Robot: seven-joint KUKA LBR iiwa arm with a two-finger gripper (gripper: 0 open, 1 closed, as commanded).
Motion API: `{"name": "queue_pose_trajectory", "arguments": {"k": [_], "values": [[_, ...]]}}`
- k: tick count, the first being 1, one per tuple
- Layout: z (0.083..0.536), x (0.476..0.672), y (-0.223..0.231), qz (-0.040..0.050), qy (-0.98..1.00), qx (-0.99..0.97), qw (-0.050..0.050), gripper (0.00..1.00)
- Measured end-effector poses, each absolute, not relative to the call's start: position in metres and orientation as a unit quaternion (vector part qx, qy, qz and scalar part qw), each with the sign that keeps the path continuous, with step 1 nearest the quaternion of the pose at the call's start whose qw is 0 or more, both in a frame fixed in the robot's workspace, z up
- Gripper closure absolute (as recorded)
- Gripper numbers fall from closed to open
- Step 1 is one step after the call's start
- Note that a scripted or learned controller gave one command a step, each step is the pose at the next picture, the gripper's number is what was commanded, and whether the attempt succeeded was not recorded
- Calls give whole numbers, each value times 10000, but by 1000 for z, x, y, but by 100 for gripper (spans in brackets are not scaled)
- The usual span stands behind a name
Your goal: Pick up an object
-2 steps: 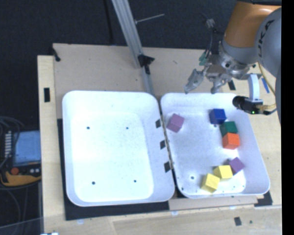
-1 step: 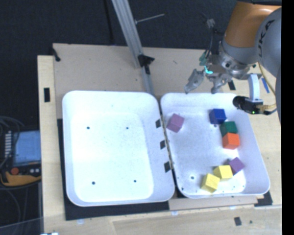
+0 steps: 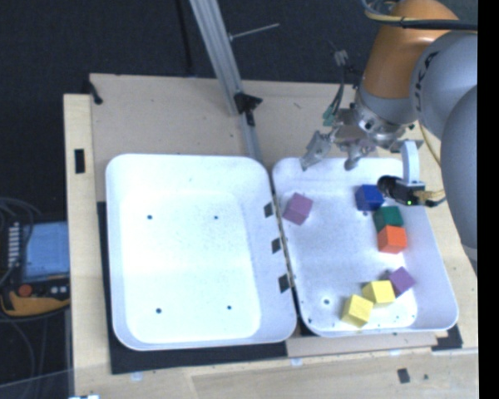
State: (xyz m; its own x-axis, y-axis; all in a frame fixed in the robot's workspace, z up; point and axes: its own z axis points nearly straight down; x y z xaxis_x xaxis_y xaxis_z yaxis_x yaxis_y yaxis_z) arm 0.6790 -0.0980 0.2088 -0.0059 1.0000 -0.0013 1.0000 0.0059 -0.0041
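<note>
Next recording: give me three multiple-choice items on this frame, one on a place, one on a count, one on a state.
1. Where does the pale purple block lie?
A. right bin, near its left wall
B. left bin
C. on the bench

2. How many yellow blocks are there?
A. one
B. two
C. four

3. How is the claw?
A. open, holding nothing
B. shut on the blue block
C. shut on the orange block

Key: 1 A, it lies apart from the others by the right bin wall. 2 B, a pair near the front rim. 3 A, fingers spread above the far rim.

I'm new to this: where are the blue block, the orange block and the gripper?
blue block (image 3: 368, 197), camera view, top face.
orange block (image 3: 392, 238), camera view, top face.
gripper (image 3: 333, 155), camera view, between fingertips.
</note>
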Motion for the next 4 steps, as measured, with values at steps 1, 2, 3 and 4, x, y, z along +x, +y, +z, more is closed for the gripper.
{"name": "queue_pose_trajectory", "arguments": {"k": [1,2,3,4], "values": [[160,670,-94,20,-7078,-7064,13,0],[103,662,-89,19,-7076,-7066,14,0],[118,665,-90,-16,-7069,-7073,-22,100],[184,664,-91,-23,-7068,-7074,-33,100]]}}
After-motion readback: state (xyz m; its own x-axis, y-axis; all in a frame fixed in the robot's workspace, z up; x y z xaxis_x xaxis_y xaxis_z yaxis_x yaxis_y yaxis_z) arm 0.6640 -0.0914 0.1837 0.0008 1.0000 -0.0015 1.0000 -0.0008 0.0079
